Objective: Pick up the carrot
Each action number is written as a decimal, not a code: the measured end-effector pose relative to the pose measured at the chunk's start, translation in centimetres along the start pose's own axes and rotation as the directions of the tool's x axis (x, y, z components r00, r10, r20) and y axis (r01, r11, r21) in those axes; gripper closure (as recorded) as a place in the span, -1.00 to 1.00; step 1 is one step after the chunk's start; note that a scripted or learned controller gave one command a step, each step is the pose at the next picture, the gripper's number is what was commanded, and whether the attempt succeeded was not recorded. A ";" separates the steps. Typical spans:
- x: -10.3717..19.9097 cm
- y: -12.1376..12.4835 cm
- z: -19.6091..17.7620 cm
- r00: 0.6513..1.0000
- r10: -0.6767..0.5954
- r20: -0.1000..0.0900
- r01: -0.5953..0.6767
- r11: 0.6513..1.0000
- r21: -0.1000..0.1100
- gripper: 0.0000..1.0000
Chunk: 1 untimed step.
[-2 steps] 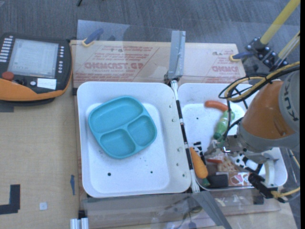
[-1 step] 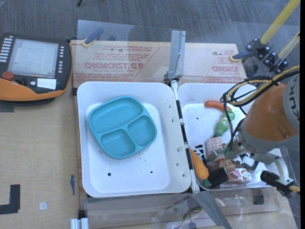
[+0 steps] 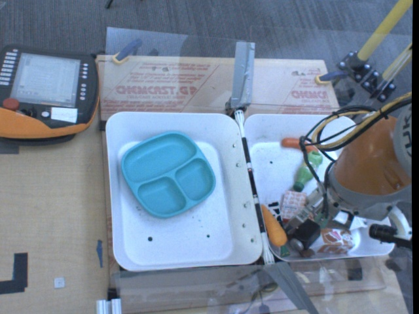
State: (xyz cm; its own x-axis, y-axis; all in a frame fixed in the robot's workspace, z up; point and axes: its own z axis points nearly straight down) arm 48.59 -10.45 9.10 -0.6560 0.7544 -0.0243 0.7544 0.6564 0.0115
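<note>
1. Orange carrot [image 3: 273,226] lies against right bin [image 3: 262,133] left wall, nr front-left corner.
2. Gripper [image 3: 308,231] just beside it amid clutter; jaw state can't tell.
3. Left bin [image 3: 169,255] holds teal plate [image 3: 168,173], w/ open margins.

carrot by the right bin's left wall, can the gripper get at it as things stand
Probably yes: the carrot lies bare on top, just left of the gripper, though the bin wall and packets crowd it.

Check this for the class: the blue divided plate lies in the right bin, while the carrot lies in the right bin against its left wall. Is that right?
Not quite. The camera view shows the blue divided plate in the left bin, not the right. The carrot does lie in the right bin against its left wall.
</note>
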 end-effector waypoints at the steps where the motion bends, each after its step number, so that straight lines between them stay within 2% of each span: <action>1: -3.4 1.8 0.5 0.959 0.282 -0.017 -0.281 0.959 0.013 -1.00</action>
State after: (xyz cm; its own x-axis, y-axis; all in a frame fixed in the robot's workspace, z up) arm 52.19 -11.88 8.72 -0.4173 0.9088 -0.0031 0.9088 0.4173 0.0050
